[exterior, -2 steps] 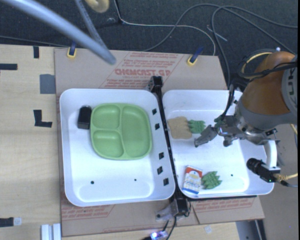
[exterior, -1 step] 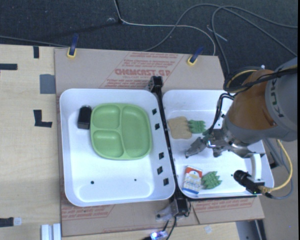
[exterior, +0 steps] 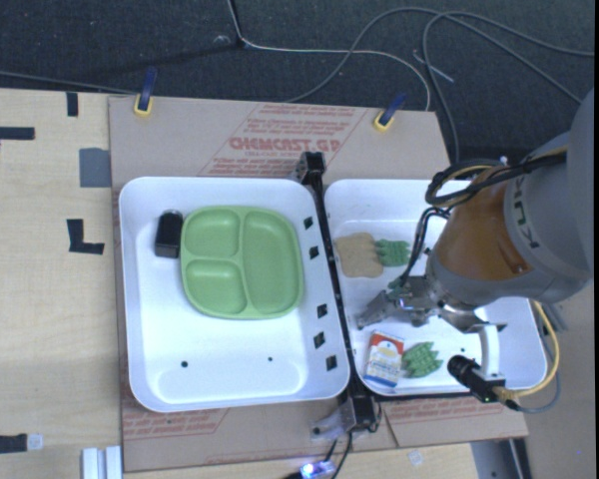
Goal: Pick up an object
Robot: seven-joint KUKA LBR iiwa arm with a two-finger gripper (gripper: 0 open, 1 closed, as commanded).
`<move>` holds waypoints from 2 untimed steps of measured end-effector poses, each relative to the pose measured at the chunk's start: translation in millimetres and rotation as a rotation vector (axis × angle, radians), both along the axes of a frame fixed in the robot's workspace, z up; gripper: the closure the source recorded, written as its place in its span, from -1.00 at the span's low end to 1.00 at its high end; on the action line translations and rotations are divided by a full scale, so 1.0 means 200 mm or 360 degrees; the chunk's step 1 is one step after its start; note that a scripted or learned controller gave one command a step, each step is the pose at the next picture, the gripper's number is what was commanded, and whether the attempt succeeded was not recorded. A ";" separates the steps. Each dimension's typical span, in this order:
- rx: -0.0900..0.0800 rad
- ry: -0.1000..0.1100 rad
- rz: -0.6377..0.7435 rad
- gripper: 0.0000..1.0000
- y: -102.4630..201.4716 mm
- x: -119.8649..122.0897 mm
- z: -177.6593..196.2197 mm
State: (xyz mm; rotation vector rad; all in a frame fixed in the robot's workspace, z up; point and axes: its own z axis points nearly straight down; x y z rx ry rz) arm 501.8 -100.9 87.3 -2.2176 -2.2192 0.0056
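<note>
Over the right white bin (exterior: pixel 539 352), the gripper (exterior: pixel 387 305) hangs low for a pick among scattered items, fingers spread, grasping nothing.

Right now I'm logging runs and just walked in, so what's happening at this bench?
The grey arm's gripper is down in the right bin, among a tan piece, a small green item and a red-and-white packet. Nothing is visibly held. The left bin holds a green divided plate and a black block.
</note>
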 end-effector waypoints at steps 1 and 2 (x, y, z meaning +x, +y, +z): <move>0.0002 -0.0002 0.0002 1.00 0.00 0.00 0.06; -0.0002 -0.0015 0.0001 1.00 -0.01 0.00 0.38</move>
